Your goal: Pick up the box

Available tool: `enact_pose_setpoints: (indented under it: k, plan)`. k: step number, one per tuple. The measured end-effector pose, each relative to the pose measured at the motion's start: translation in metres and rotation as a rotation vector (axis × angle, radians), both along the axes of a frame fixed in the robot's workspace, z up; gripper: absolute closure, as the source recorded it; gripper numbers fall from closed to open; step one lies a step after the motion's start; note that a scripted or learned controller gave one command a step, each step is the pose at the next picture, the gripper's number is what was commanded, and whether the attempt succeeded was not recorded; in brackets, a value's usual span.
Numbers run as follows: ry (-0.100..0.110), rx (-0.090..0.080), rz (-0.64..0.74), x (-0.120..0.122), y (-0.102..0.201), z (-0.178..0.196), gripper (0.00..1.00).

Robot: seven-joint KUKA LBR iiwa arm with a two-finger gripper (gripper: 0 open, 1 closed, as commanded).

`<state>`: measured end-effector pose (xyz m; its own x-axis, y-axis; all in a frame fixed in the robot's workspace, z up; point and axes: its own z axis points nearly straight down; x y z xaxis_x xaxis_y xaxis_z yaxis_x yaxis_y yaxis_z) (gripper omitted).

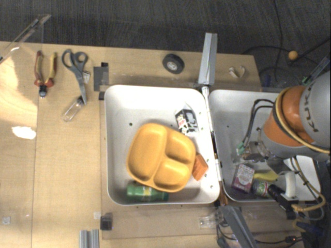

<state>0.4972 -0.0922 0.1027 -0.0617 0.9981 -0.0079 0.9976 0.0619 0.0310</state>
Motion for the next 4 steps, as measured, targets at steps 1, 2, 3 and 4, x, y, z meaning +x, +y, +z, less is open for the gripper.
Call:
enact_pose_setpoints:
  k: [1, 2, 3, 4]
  plan:
    - [0.024, -0.002, 0.425, -0.001, 0.031, 0.083, 1.00]
    - [0.025, -0.002, 0.425, -0.001, 0.031, 0.083, 0.00]
    - [0.027, -0.004, 0.532, -0.009, -0.007, -0.008, 0.00]
    - [0.013, -0.001, 0.178, -0.005, 0.002, -0.012, 0.00]
